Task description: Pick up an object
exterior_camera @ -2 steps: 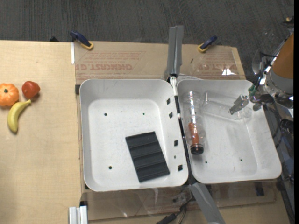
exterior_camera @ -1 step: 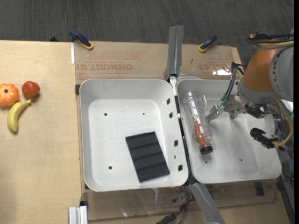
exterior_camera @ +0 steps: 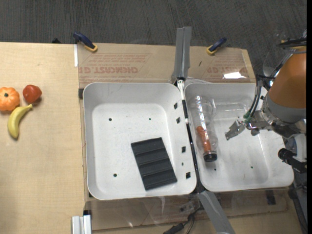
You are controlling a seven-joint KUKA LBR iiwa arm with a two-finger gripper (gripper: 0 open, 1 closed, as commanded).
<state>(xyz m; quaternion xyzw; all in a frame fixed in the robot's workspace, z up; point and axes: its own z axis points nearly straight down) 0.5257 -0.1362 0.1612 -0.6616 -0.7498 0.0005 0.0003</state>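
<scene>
A clear plastic bottle [exterior_camera: 204, 130] with an orange-red band and a black cap lies along the left side of the right bin [exterior_camera: 243, 177], cap toward the front. A dark ribbed rectangular block [exterior_camera: 153, 163] rests in the left bin [exterior_camera: 97, 145], near its front right. My gripper [exterior_camera: 235, 129] hovers over the middle of the right bin, to the right of the bottle and apart from it. Nothing shows between its fingers. The arm's orange band [exterior_camera: 291, 82] sits above it at the right edge.
On the wooden bench left of the bins lie an orange [exterior_camera: 8, 99], a red apple [exterior_camera: 31, 93] and a banana [exterior_camera: 16, 121]. Cardboard [exterior_camera: 126, 65] lies behind the bins, held by two clamps [exterior_camera: 85, 41]. A grey divider bar [exterior_camera: 183, 52] runs between the bins.
</scene>
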